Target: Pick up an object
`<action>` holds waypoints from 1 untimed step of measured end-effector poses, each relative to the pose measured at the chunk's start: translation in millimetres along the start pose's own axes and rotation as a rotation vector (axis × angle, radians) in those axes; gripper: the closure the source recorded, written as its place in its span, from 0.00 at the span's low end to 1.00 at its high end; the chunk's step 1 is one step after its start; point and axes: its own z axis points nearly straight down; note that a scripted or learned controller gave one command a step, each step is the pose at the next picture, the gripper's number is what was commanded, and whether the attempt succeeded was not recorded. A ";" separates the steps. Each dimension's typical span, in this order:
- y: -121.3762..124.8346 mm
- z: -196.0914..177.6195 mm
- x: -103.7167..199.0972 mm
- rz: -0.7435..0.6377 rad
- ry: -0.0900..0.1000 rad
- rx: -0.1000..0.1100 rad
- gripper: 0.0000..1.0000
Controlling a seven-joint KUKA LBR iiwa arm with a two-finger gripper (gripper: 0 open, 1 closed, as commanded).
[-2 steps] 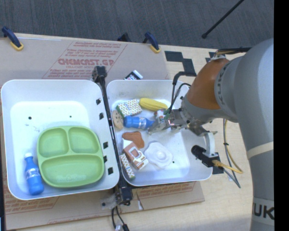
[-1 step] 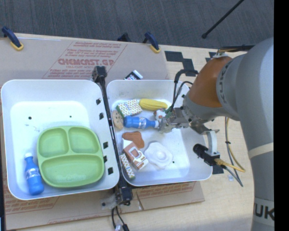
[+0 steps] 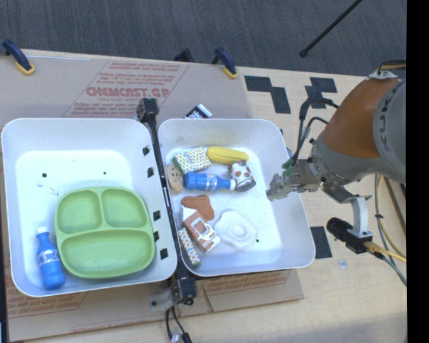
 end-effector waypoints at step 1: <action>30.5 -25.7 0.5 -0.001 0.001 0.000 1.00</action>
